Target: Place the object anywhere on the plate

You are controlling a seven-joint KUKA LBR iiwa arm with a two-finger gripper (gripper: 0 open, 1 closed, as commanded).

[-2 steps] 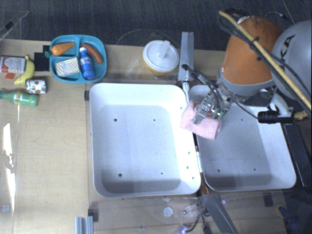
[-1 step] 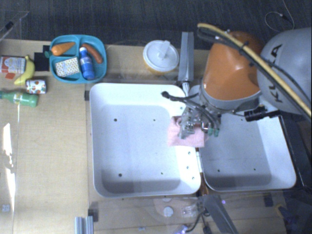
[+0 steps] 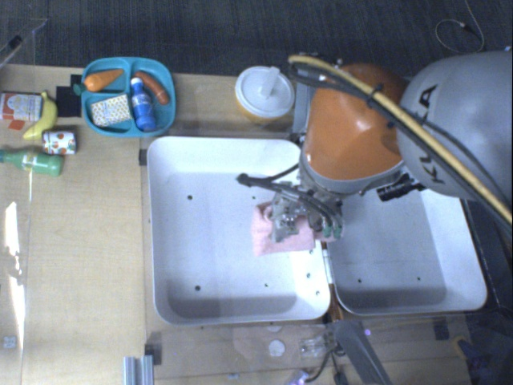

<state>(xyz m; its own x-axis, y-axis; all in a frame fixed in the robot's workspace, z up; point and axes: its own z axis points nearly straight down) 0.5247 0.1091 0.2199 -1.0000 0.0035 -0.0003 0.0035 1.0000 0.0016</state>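
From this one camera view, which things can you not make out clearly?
- Gripper: too small and cluttered to tell whether it is open or shut.
- Pink object in the left bin: partly covered by the gripper; its shape is unclear.
- Right bin: its far part is covered by the arm.

Wooden bench (image 3: 80,255) bears 2 white bins (image 3: 200,295), blue tray (image 3: 164,107), lidded cup (image 3: 264,93)

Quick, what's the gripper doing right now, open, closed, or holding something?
Gripper: cannot be told; it sits low over the pink object in the left bin.
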